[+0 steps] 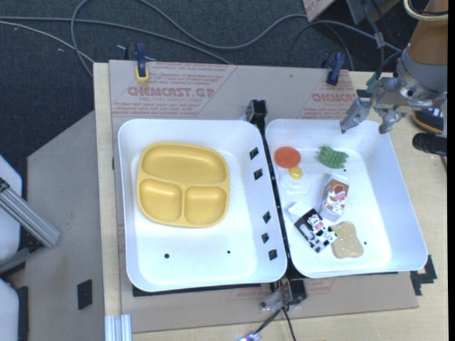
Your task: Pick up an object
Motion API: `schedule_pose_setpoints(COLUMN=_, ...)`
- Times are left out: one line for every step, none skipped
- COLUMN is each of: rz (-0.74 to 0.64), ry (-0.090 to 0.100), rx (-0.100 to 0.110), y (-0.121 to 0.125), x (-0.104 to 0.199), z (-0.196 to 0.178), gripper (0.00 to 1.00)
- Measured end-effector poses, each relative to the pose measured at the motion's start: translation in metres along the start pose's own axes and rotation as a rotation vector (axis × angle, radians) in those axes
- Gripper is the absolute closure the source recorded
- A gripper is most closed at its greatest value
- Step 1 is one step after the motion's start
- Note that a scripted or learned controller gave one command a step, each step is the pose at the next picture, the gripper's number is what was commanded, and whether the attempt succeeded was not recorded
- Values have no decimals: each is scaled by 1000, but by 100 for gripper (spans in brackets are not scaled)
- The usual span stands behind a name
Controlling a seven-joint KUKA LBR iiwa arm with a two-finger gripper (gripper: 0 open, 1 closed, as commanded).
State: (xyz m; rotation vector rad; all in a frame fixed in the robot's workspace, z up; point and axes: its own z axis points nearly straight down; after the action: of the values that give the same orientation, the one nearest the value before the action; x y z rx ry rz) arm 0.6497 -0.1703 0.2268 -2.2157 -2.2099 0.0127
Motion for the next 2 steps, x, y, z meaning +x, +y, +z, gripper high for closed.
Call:
schedule_pose_setpoints(rz=-3, ry=-3, rx=-14, y=3, x=0, z=-8, gripper=0)
schedule_pose_setpoints(rz=-3, ry=-1, rx=-9, y=-6, x=6, z=41, gripper=0)
